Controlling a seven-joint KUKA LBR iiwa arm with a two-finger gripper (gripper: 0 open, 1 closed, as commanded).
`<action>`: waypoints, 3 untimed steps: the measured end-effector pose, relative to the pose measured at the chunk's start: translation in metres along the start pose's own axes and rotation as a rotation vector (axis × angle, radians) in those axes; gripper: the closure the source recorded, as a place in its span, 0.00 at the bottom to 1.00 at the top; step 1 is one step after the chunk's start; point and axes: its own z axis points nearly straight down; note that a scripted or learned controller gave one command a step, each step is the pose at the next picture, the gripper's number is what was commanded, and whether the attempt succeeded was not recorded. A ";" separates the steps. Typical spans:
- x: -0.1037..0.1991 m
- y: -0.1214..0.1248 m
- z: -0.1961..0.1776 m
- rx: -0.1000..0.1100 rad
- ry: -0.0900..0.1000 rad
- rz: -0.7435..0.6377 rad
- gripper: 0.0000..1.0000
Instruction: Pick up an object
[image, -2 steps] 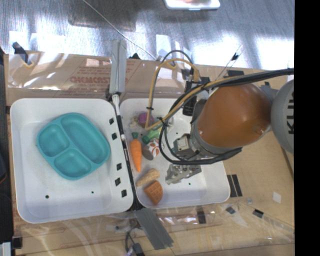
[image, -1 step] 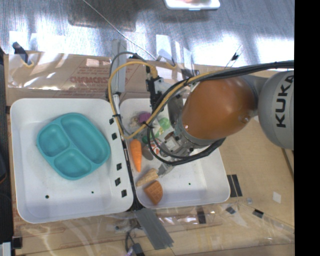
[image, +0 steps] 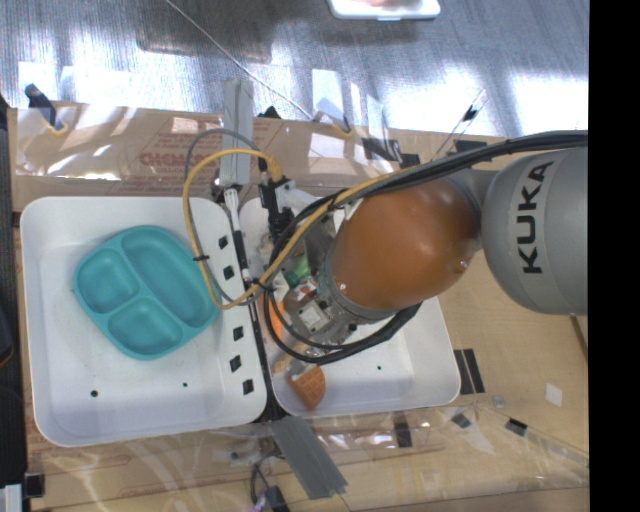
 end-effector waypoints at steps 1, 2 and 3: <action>-0.018 -0.009 0.002 0.004 0.003 -0.393 1.00; -0.002 -0.019 -0.014 0.002 0.003 -0.714 1.00; -0.007 -0.013 0.002 -0.003 0.002 -0.843 1.00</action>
